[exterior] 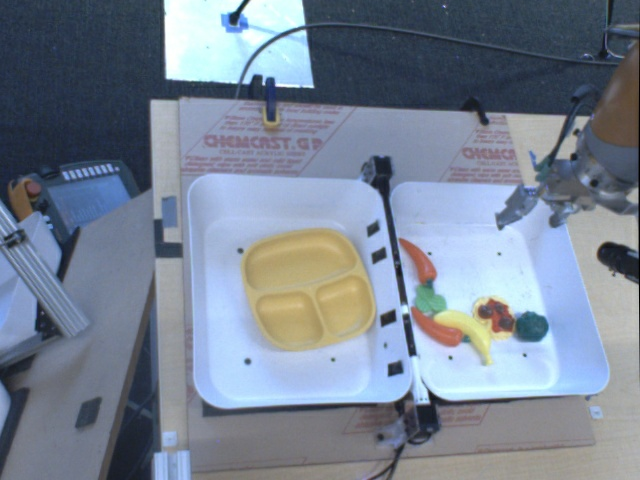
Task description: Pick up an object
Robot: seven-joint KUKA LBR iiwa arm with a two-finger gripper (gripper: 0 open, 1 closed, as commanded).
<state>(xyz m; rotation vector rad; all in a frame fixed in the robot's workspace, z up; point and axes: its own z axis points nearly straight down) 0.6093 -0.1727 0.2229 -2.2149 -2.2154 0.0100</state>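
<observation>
In the right bin [470, 230] lie several toy foods. A red chili [419, 258] rests near the divider. Lower down are a green leafy piece [430, 299], an orange-red pepper [437, 329], a yellow banana [473, 332], a small yellow piece with red toppings [493, 313] and a dark green lump [531, 325]. My gripper [533, 210] hangs above the bin's far right corner, open, with nothing between its fingers. It is well apart from the foods, up and to their right.
The left bin [222, 268] holds a yellow three-compartment tray [305, 288]. A black divider clip strip [390, 268] runs between the bins. A teach pendant [90, 196] and an aluminium bar [40, 280] sit on the side table at left.
</observation>
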